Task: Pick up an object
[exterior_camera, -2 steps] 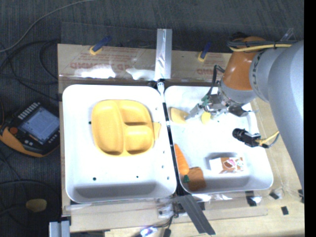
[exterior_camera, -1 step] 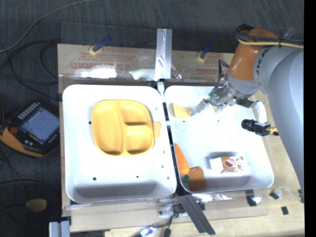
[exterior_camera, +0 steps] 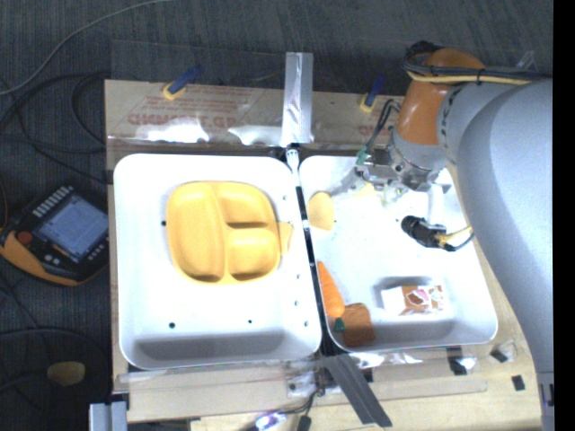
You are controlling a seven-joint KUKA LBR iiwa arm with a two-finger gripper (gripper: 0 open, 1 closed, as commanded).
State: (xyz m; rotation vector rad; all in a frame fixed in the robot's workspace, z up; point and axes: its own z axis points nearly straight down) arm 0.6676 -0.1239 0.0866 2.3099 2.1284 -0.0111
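The grey arm (exterior_camera: 514, 187) reaches in from the right and ends over the far part of the right bin (exterior_camera: 377, 254), close to its far wall. The jaws hang there above bare white floor, and I cannot tell whether they are released or clenched; nothing shows between them.

The things to pick all lie in the right bin. A pale yellow round piece (exterior_camera: 321, 210) sits against the left wall, just left of the jaws. An orange carrot (exterior_camera: 329, 296) lies along the same wall nearer the front, touching a brown-orange lump (exterior_camera: 358, 323) in the near left corner. A small white packet (exterior_camera: 413, 298) with a red-brown print lies flat near the front, well apart from the jaws.

In the left bin (exterior_camera: 144, 317) a yellow divided tray (exterior_camera: 222, 232) rests far of centre. Both bins stand on the worktop (exterior_camera: 135, 108).
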